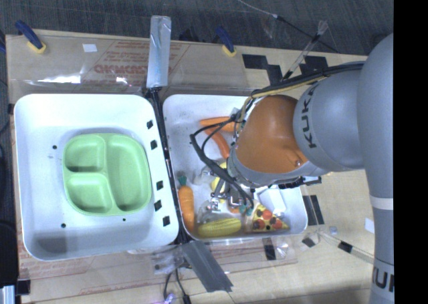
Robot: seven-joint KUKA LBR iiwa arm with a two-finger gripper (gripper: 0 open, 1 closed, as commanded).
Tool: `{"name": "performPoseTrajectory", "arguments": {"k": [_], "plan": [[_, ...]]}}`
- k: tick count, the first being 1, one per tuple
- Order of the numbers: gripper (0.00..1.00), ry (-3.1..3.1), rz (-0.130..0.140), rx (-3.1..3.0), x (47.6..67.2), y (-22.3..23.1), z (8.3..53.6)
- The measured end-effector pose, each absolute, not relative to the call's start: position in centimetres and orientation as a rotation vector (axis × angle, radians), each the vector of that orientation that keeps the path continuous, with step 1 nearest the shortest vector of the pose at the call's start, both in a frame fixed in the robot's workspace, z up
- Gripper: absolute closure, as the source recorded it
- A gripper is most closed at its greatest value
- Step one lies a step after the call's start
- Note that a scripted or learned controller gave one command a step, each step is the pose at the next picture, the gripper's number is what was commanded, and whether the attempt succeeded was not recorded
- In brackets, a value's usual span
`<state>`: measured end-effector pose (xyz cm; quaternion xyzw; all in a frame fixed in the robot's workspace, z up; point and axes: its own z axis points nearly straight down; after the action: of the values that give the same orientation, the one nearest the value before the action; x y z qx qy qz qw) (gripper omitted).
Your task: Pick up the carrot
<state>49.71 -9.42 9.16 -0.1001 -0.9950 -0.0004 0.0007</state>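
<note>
Orange against white plastic: the carrot (186,206) lies along the left wall of the right bin (175,117), toward that bin's near corner, its leafy end pointing away from the near wall. It rests flat on the bin floor, so the lift is not yet done. My tool (224,204) hangs low inside the same bin, just right of the carrot, above a yellow corn cob (217,228) that sits along the bin's near wall. My own wrist and its orange band block most of the view, and the metal parts below it are a tangle from this angle; I cannot tell how wide the tool stands, and nothing shows in its grip. Other pieces share the right bin: a second orange piece (215,122) near the far wall and a slice of pizza (269,219) in the near right corner. Left of the right bin sits the other bin (27,115), holding a green divided tray (107,172). As I judge it, the approach is partly made but the aim is off: I need to shift toward the bin's left wall, settle over the carrot, grip it and raise it.
</note>
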Motion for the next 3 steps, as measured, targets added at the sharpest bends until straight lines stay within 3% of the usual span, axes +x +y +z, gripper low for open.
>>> {"name": "performPoseTrajectory", "arguments": {"k": [1,2,3], "plan": [[1.00,-3.128,-0.001,-0.300,49.9,-9.3,10.2],[1.00,-3.117,-0.005,-0.446,47.9,-1.0,19.5],[1.00,-3.102,0.002,0.518,49.9,-4.6,23.6]]}}
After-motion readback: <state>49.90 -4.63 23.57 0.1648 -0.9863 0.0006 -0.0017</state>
